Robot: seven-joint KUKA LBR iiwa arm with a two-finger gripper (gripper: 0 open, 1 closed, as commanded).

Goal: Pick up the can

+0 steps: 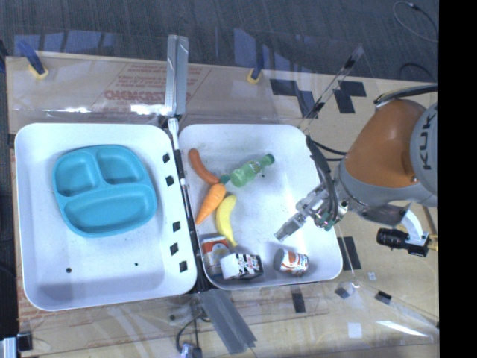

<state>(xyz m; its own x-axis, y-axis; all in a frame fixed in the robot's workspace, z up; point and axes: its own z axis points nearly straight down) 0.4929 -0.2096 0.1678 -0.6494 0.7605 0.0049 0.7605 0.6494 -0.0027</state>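
The small red-and-white metal can (293, 262) lies on its side at the near edge of the right-hand shallow white bin (246, 134), right of a black-and-white carton (240, 265). Just above it the two-finger gripper (287, 232) hangs empty; how wide it stands I cannot tell. A good pick means dropping straight across the can's round sides, minding the near wall just beside it; open floor lies beyond.

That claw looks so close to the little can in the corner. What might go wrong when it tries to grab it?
The can lies on its side near the right bin's front corner, so the wall may block the gripper from closing around it. Being round, it might also roll away when touched. A small carton lies close beside it and could get nudged or grabbed instead.
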